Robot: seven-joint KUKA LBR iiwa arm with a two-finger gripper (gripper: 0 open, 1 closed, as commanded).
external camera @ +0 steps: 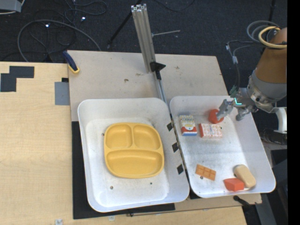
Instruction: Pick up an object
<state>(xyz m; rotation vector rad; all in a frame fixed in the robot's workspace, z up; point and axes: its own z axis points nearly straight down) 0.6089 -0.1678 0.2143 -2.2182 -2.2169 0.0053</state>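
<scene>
My gripper hangs over the back right part of the right bin, fingers spread apart with nothing between them. A small red round object lies just left of the fingertips. Further left sit a small carton with a red, white and blue label and a red-and-white packet. Near the bin's front lie an orange cracker, a tan bread-like roll and a red block.
The left bin holds a yellow divided plate. A metal post rises behind the bins. Black clips join the two bins. A wooden table surface lies to the left.
</scene>
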